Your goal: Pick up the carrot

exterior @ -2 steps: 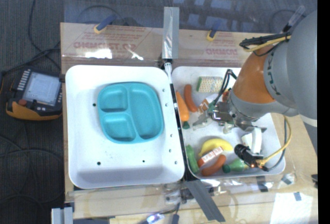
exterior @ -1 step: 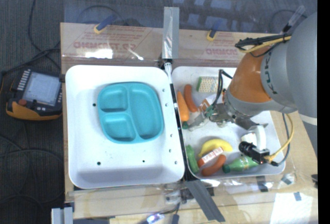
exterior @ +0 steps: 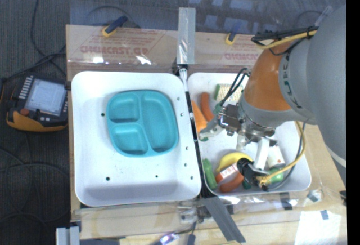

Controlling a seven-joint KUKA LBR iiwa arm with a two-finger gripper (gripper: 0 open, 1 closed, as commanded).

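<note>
The carrot (exterior: pixel 197 118) is seen in the right bin (exterior: pixel 305 183), lying close against its left wall, just beside a reddish sausage-shaped toy (exterior: pixel 207 104). The tool (exterior: pixel 214 127) is held low, just beside the carrot; whether it is spread or pressed together cannot be told. The carrot is long, orange and thin at one end. It is likely a light, hard plastic toy with a smooth, slippery skin, so it is best taken across its thick middle. Little room is left by the wall. A smooth teal plate (exterior: pixel 140 123) with three hollows is set in the left bin (exterior: pixel 90 182).
</note>
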